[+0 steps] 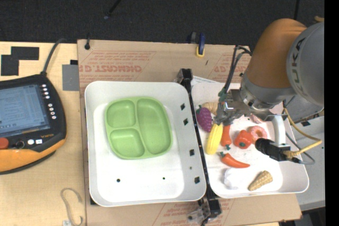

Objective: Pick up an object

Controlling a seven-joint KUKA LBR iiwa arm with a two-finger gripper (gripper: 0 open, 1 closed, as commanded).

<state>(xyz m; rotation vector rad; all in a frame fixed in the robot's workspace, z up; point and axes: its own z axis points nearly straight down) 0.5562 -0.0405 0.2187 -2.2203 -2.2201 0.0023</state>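
Observation:
My gripper (226,115) hangs low over the left part of the right bin (296,183), under the grey and orange arm. Just below it lie a yellow corn cob (214,138) and an orange carrot (226,136), side by side. A purple grape bunch (204,118) sits to its left by the bin wall. To the right are a red pepper (243,138) and a pink piece (257,131). Nearer the front lie a red chili (235,162), a white lump (229,178) and an ice cream cone (260,181). Nothing visibly hangs from the gripper.
The left bin (100,177) holds a green divided plate (139,127). A black rail (194,135) separates the two bins. A teach pendant (26,121) lies on the bench at far left.

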